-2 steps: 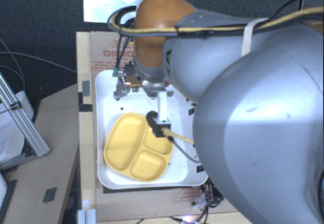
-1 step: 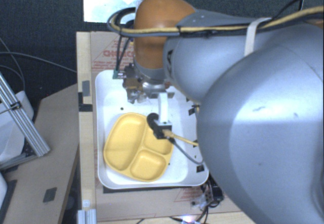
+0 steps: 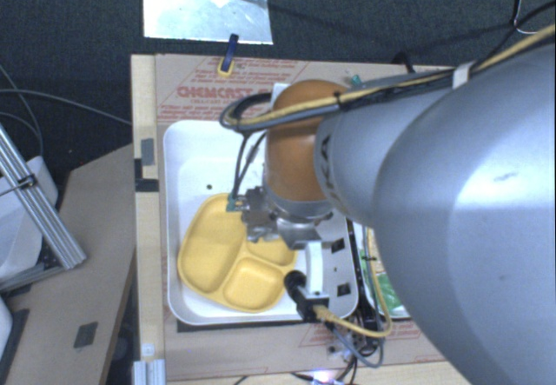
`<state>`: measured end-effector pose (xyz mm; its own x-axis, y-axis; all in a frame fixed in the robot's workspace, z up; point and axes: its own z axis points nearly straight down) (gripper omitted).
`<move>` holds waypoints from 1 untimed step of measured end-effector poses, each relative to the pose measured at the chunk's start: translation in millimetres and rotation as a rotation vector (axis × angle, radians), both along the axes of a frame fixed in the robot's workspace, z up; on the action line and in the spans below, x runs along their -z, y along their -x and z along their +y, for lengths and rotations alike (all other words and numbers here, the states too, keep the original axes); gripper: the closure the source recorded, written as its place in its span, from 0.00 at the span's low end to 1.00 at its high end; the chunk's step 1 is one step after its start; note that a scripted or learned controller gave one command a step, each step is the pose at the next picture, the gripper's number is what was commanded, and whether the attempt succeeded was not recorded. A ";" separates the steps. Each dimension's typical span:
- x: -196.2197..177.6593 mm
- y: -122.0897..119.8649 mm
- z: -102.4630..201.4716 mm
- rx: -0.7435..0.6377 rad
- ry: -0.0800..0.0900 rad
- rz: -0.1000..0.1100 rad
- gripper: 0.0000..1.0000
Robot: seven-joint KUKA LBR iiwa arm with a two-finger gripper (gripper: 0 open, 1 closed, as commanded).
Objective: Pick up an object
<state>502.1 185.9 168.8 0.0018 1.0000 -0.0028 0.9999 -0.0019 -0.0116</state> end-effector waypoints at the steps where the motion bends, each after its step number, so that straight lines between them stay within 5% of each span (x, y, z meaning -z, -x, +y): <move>1: -86.1 -121.0 36.1 -0.009 -0.007 -0.030 1.00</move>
